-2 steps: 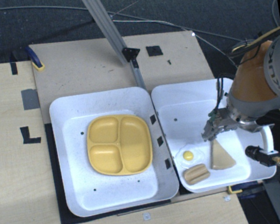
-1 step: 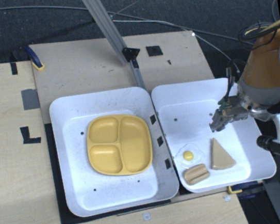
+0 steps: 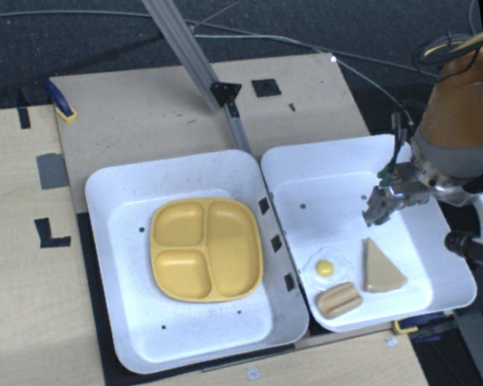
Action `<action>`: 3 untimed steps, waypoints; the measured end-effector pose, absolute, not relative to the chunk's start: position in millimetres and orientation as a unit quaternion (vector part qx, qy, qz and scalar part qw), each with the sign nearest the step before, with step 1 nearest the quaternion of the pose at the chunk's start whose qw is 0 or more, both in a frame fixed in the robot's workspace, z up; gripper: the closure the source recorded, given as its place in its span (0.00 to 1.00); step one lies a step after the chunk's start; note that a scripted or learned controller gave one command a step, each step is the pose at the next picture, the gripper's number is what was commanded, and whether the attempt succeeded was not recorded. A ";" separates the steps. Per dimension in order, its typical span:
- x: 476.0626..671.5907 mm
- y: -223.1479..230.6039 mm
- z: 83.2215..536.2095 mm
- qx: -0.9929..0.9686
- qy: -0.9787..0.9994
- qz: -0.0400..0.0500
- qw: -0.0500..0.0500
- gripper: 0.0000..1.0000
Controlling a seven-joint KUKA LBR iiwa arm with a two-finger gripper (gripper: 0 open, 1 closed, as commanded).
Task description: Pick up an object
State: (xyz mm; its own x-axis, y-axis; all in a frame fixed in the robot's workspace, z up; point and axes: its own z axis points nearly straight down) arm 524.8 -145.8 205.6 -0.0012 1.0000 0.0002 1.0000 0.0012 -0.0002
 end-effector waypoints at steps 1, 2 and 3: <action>532.0 -97.1 199.6 -0.705 -0.709 0.000 0.001 1.00; 540.1 -44.1 212.7 -0.705 -0.710 0.000 0.001 1.00; 550.4 13.0 223.2 -0.704 -0.710 0.000 0.001 1.00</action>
